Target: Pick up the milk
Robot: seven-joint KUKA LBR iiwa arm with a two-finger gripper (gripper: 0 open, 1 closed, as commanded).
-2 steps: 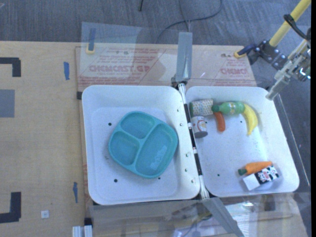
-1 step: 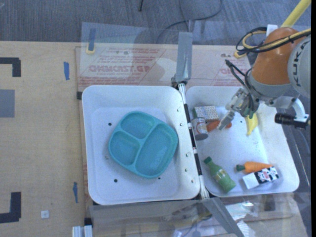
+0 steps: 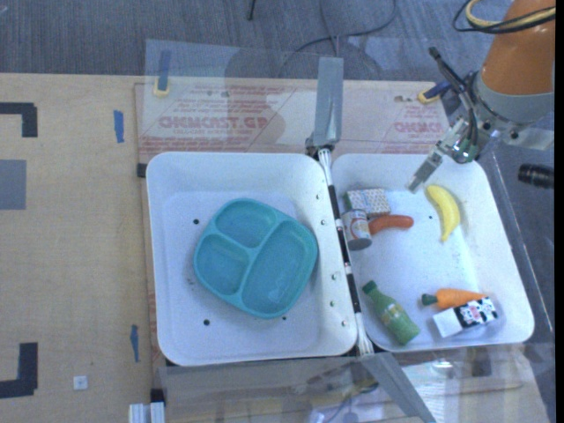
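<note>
Milk carton (image 3: 466, 316) lay on its side at the near right corner of the right bin (image 3: 511, 263), white with black patches, touching the carrot (image 3: 451, 298) just behind it. Green bottle (image 3: 389, 313) lay left of them, near the divider. Left bin (image 3: 167, 236) held a teal divided plate (image 3: 256, 256). Farther back in the right bin: small can (image 3: 357, 228), sausage (image 3: 390, 223) beside it, a checkered packet (image 3: 367, 201) behind, banana (image 3: 445, 210) to the right. Gripper (image 3: 438, 167) hung over the far right part of that bin, near the banana's top end, well apart from the milk, nothing between its fingers; open or closed, could not tell.
</note>
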